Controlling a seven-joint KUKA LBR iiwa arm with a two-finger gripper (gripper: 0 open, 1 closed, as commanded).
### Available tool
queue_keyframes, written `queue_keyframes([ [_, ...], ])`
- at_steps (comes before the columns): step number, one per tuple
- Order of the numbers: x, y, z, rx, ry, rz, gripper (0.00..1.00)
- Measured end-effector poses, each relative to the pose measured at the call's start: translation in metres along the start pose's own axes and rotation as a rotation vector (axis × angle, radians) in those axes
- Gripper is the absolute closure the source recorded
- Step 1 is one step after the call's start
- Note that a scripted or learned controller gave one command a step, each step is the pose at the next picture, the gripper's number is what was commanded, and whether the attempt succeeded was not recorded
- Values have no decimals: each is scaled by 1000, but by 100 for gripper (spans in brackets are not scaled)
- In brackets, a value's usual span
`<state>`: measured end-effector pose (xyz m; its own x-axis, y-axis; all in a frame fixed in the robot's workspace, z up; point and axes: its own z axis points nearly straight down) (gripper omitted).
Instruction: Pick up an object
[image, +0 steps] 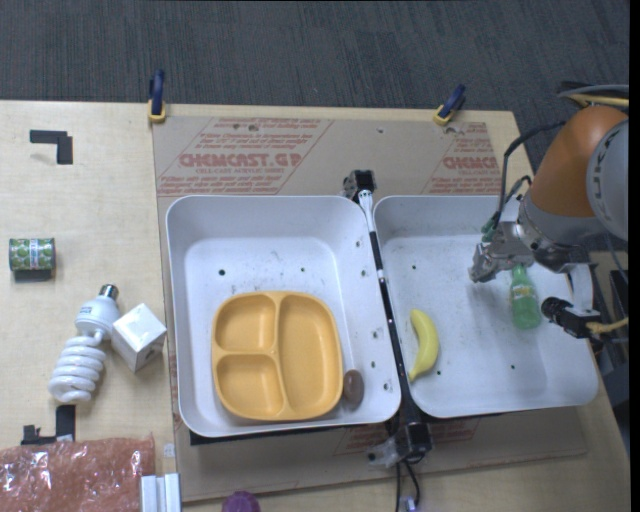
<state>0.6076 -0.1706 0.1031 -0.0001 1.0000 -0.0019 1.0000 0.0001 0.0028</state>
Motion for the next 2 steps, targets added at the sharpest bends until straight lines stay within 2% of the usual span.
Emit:
queue_keyframes([
  [1, -36, 16, 10, 1, 0, 1, 100],
  [2, -28, 17, 11, 5, 15, -4, 0],
])
